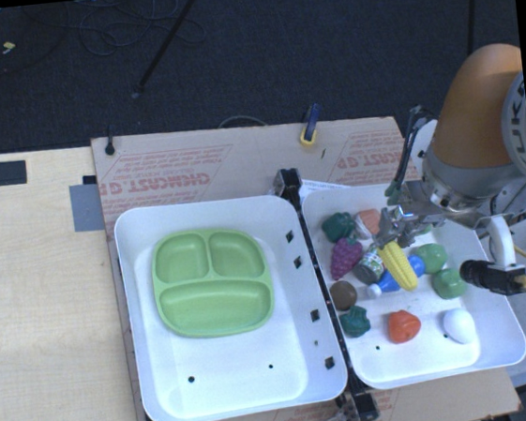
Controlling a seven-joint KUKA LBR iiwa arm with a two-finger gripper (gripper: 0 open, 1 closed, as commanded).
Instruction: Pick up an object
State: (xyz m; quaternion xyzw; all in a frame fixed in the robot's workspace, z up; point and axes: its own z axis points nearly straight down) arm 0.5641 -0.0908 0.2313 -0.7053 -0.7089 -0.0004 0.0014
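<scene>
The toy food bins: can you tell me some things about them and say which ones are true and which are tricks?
1. The green divided plate lies in the left bin. True.
2. The yellow corn lies in the left bin. False: it lies in the right bin, among the other toys.
3. The purple grapes lie left of the corn. True.
4. The white egg sits on the green plate. False: it rests near the right bin's front corner.
5. The gripper hangs over the right bin. True.
</scene>
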